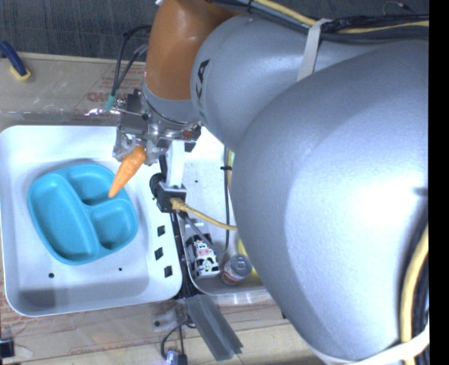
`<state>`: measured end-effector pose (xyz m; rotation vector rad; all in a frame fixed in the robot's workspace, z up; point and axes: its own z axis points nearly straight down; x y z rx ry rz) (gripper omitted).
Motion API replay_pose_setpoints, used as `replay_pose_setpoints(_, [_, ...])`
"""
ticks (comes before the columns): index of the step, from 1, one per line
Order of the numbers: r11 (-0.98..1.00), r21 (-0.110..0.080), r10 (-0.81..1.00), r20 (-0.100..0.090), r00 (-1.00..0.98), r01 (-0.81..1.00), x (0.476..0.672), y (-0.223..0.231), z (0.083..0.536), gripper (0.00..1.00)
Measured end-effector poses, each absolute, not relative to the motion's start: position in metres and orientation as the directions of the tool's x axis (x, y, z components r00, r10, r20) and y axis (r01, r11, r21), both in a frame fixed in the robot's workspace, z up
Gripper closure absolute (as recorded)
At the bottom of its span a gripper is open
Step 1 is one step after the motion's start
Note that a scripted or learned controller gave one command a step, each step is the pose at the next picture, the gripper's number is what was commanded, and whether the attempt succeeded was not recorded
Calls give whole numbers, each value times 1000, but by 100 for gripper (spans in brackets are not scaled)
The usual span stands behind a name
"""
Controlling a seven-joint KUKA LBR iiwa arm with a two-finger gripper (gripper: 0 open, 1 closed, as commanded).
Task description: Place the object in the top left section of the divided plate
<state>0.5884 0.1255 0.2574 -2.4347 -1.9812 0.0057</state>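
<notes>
1. a large grey arm [323, 166] with an orange band fills the right side and reaches toward the left bin [27, 280].
2. the pincer [137, 152] sits at the arm's tip, above the bin's upper right part.
3. the pincer is pinching a carrot [127, 172] by its thick end; the carrot hangs tilted, tip pointing down-left.
4. a blue divided plate [80, 213] lies in the left bin, with three sections.
5. the carrot's tip is over the plate's upper right section, near its rim.
6. a small can [238, 266] lies in the right bin, low down beside the arm.
</notes>
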Motion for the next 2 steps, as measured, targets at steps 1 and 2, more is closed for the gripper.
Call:
replay_pose_setpoints(1, [-241,-7,971,-2,241,971,621,118,179,100])
replay_pose_setpoints(2, [-240,-7,971,-2,240,971,622,118,180,0])
